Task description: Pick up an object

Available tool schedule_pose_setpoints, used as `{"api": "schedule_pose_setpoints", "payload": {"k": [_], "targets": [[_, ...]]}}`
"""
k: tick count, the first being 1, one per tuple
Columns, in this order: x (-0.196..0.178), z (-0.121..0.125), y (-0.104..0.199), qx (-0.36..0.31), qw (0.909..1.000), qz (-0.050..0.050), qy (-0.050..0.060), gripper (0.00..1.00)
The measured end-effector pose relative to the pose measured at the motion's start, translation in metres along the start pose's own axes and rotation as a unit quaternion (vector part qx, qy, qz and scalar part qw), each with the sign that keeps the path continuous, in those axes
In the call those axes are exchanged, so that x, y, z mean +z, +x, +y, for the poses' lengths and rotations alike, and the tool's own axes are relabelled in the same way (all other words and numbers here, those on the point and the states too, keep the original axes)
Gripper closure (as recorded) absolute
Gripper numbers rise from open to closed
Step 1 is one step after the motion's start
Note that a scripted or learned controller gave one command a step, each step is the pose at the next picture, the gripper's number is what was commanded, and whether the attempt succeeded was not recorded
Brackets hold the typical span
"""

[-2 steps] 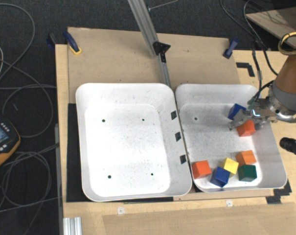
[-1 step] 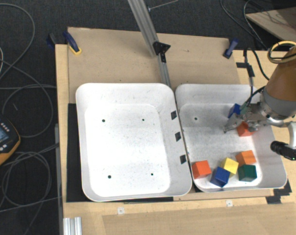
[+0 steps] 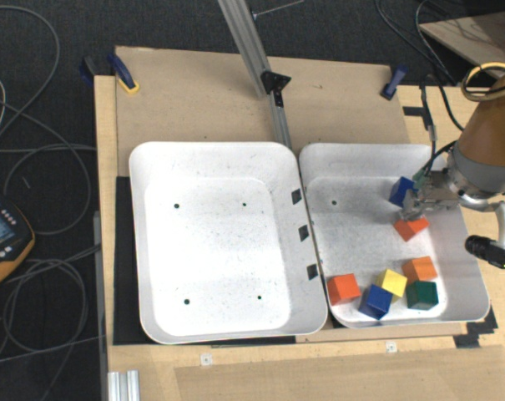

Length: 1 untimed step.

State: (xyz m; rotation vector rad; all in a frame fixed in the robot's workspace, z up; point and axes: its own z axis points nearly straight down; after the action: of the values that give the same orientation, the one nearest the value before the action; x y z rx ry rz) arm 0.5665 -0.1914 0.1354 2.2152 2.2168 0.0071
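Both shallow bins, the left bin [image 3: 210, 241] and the right bin [image 3: 361, 224], look like smooth white plastic with a faint sheen, their floors speckled with fine dark marks. The bench [image 3: 202, 98] under them shows a matt, pale wood-like board. The slanted pole [image 3: 248, 36] above the bins looks like brushed metal. The small blocks, such as the yellow block [image 3: 394, 282] and the green block [image 3: 421, 294], have plain matt faces. The floor [image 3: 43, 82] around the bench looks like dark, rough carpet.
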Motion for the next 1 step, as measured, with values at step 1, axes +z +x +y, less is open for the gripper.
{"api": "schedule_pose_setpoints", "payload": {"k": [1], "targets": [[-0.0619,-0.0016,0.0058,-0.001,1.0000,0.000,0.000,1.00]]}}
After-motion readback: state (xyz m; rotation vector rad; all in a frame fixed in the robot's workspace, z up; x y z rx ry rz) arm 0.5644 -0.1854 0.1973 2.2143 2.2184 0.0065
